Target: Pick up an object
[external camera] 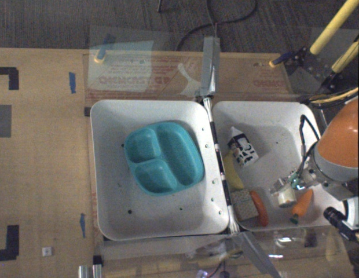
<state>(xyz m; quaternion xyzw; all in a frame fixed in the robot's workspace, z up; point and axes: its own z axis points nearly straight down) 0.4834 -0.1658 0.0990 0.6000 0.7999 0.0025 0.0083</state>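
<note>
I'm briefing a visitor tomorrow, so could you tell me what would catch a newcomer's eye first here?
The teal divided plate lying alone in the left bin stands out most. Next comes the arm's orange band at the right edge, above the right bin, where a carrot, a sponge and a black-and-white carton lie.
</note>
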